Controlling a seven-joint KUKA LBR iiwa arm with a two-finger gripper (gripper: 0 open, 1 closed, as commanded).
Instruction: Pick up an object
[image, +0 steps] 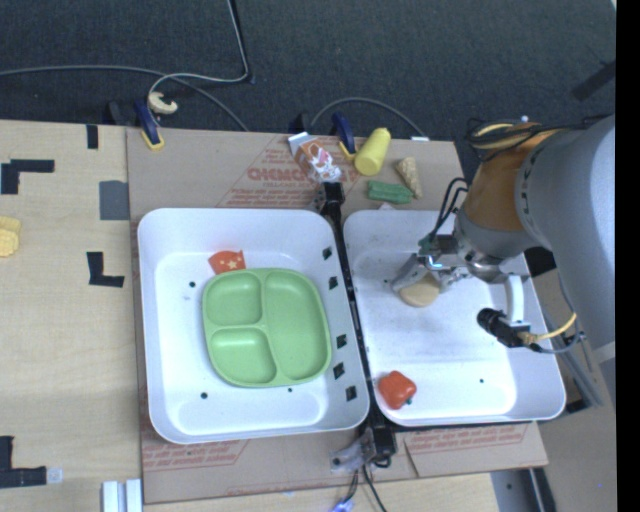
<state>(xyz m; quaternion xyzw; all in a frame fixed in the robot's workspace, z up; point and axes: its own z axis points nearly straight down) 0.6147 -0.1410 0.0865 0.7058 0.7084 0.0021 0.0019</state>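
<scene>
A tan, rounded lump (420, 294) lies in the upper middle of the right bin (450, 360). My gripper (428, 275) is low over it, reaching in from the right, and its fingers stand apart, one on each side of the lump's top. The gripper is open and nothing is lifted. A red object (397, 389) rests near the right bin's front left corner. In the left bin (170, 330) are a green divided plate (267, 326) and a small red piece (227, 261) just behind it.
Behind the bins on the cardboard lie a yellow object (373, 150), a green piece (388, 192), a tan cone (407, 175) and a small packet (315, 157). The arm's grey and orange body (540, 200) looms over the right bin's far right side.
</scene>
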